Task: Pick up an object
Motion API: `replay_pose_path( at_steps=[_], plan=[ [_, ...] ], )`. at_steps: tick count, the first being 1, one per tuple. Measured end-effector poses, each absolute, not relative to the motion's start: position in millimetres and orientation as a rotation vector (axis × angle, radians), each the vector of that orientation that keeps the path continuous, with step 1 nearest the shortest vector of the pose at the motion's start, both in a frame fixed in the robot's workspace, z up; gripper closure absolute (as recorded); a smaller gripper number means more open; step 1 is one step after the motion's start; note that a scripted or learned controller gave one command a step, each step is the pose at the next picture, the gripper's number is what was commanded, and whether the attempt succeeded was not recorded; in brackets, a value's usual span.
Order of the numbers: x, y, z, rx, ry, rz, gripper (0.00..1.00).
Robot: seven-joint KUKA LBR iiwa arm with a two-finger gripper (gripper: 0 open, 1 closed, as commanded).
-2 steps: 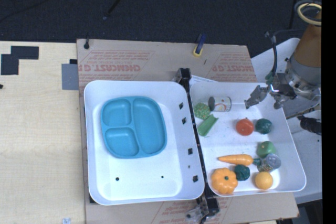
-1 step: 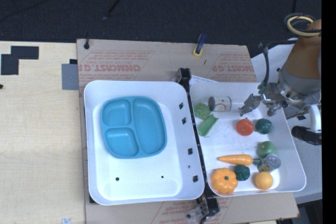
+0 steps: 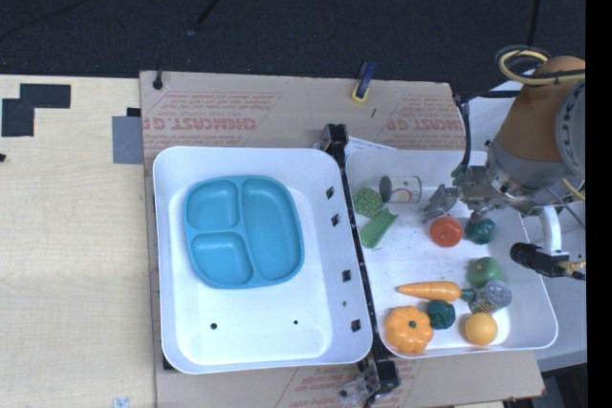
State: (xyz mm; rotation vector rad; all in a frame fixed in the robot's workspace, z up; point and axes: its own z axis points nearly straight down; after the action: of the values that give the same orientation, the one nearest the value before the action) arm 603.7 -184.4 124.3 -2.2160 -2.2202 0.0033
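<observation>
The right bin [image 3: 545,325] holds several toy foods. A red tomato [image 3: 446,231] lies beside a small teal piece [image 3: 480,229]. My gripper [image 3: 461,204] hovers just behind these two, at the bin's far right. Its fingers look spread, with nothing between them. Nearer the bin's left wall are a green leafy piece [image 3: 368,201], a green cucumber [image 3: 378,227] and a small white can [image 3: 406,189]. Along the front lie a carrot [image 3: 430,290], an orange pumpkin [image 3: 409,330], a dark teal piece [image 3: 441,313], a yellow lemon [image 3: 480,329], a green apple [image 3: 485,270] and a grey can [image 3: 493,296].
The left bin [image 3: 182,320] holds a blue three-part plate [image 3: 244,230]. A black divider [image 3: 346,234] runs between the two bins. The arm's grey and orange body [image 3: 535,129] rises at the right edge, with a black fitting [image 3: 540,258] beside the bin.
</observation>
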Motion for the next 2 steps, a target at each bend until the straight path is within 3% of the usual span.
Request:
replay_pose_path(
  at_steps=[1,2],
  plan=[
    [603.4,-181.8,85.1,-2.215,-2.221,0.005,0.00],
    [604.4,-182.5,98.0,-2.218,-2.221,0.002,1.00]
  ],
)
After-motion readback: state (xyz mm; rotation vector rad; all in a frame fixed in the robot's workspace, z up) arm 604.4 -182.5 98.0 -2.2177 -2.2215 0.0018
